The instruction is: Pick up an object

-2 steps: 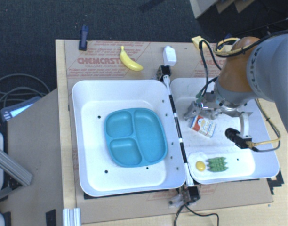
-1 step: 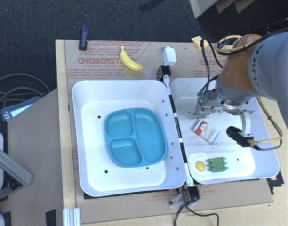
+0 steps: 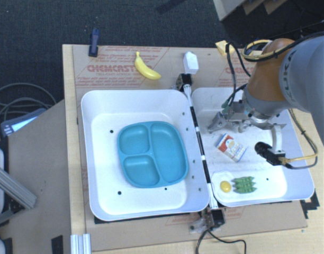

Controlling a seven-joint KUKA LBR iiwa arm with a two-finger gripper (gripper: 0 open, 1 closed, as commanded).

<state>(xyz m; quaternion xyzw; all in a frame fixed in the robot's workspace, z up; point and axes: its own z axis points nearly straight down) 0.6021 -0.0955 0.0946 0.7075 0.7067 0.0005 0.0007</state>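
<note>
My gripper (image 3: 231,124) hangs over the back left part of the right bin (image 3: 297,142), open, with nothing between its fingers. A small white box with red and orange print (image 3: 231,147) lies on the bin floor just in front of the gripper, apart from it. Nearer the front of this bin sits a white dish (image 3: 268,187) that bears a yellow round piece (image 3: 225,186) and a green knobbly piece (image 3: 244,184). A blue divided plate (image 3: 151,153) lies in the middle of the left bin (image 3: 98,110).
Behind the bins, a yellow banana (image 3: 146,67), a small white block (image 3: 191,62) and a dark blue marker-like item (image 3: 93,41) lie on the cardboard-covered bench. The ridge where both bins meet (image 3: 196,136) runs just left of the gripper.
</note>
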